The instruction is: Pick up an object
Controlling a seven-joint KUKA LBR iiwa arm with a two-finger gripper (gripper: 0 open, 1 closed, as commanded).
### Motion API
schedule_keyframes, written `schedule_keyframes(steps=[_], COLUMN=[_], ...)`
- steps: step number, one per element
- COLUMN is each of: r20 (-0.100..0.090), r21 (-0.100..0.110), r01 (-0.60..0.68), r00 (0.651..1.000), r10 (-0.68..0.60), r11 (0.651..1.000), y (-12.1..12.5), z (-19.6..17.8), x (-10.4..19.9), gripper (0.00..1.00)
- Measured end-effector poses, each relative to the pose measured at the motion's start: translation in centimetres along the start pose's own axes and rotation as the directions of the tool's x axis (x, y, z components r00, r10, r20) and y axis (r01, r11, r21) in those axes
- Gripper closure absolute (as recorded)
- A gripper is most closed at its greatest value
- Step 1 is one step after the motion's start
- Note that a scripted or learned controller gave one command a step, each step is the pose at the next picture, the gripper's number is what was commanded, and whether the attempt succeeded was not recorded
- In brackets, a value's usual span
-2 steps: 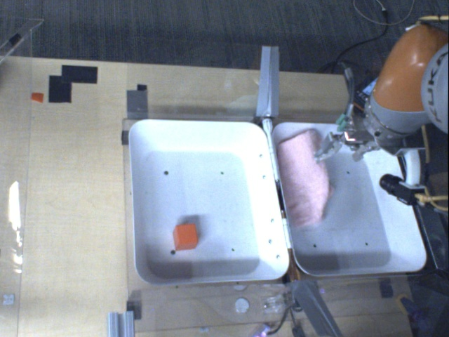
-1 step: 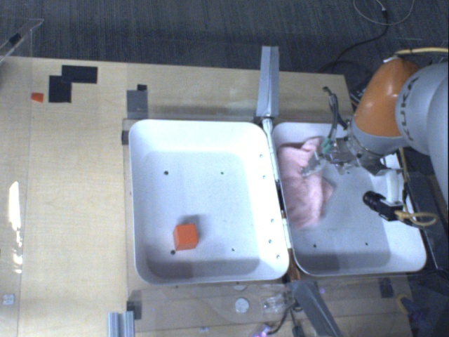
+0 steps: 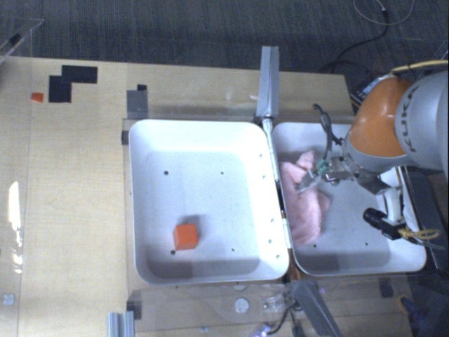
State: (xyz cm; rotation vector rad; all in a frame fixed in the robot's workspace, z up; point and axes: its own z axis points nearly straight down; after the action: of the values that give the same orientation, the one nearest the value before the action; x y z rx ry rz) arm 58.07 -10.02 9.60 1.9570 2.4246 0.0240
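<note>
In the right white bin (image 3: 365, 255), the two-finger gripper (image 3: 306, 182) is hovering on the soft pink crumpled cloth (image 3: 303, 203) lying by the left wall, its grip state impossible to tell, and the limp fabric is risking slipping out.

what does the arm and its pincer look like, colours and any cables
The arm is grey with a rounded orange band above the wrist and part of dark lettering on the grey shell. The pincer is a small, slim metallic assembly with a greenish spot. A thin dark cable loops up from the wrist.
</note>
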Motion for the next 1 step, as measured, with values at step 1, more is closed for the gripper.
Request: schedule_keyframes(steps=[1], r20=[0.001], r21=[-0.003], r01=[0.186], r00=[0.983], r10=[-0.186], r11=[0.983], y=[-1.02], z=[-0.08], x=[0.89], gripper=[0.0])
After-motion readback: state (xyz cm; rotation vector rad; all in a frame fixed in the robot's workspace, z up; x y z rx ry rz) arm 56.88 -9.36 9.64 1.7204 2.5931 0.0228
